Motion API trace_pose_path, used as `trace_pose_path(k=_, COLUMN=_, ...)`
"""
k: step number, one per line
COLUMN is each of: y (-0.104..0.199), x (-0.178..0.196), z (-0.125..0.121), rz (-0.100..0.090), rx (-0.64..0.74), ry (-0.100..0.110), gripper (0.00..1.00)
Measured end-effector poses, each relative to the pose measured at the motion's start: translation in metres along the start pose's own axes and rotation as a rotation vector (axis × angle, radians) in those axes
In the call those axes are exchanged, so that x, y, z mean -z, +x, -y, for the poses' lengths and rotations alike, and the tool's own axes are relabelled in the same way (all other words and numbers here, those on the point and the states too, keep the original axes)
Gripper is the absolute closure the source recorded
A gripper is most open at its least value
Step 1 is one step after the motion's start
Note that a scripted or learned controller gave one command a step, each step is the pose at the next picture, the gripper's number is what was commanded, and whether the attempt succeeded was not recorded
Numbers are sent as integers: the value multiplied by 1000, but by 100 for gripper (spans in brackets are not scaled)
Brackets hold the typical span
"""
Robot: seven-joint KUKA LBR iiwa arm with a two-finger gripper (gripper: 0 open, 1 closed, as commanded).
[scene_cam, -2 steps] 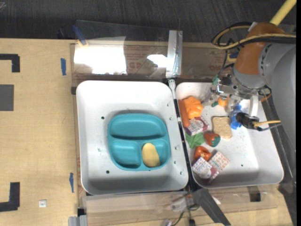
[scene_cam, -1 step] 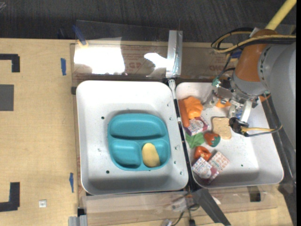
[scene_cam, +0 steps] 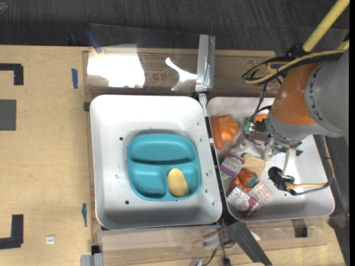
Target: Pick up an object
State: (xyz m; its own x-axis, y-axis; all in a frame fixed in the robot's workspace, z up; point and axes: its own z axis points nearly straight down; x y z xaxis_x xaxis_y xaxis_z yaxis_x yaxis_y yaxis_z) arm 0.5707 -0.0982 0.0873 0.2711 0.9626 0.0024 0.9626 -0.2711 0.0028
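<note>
Objects for picking lie heaped in the right bin (scene_cam: 319,201), just beside and below the tool (scene_cam: 265,146): a tan block (scene_cam: 254,164), an orange piece (scene_cam: 225,128), patterned packets (scene_cam: 244,197). The tool's opening cannot be told. The arm (scene_cam: 310,101) reaches down steeply over them, wrist bent. Farther off, the left bin (scene_cam: 111,121) holds a teal tray (scene_cam: 161,165) with a yellow lump (scene_cam: 177,182).

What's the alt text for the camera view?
Grey arm with its pincer lowered into the right bin over a clutter of small packets and an orange object. The left bin holds a teal divided tray with a yellow object.
</note>
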Motion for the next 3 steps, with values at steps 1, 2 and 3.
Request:
trace_pose_path(k=1, y=-40, x=1, z=64, rz=1, rx=56, ry=-5, gripper=0)
trace_pose_path(k=2, y=-86, x=-1, z=-17, rz=2, rx=-25, ry=-4, gripper=0)
trace_pose_path(k=3, y=-46, x=-3, z=-93, rz=8, rx=-196, ry=24, gripper=0)
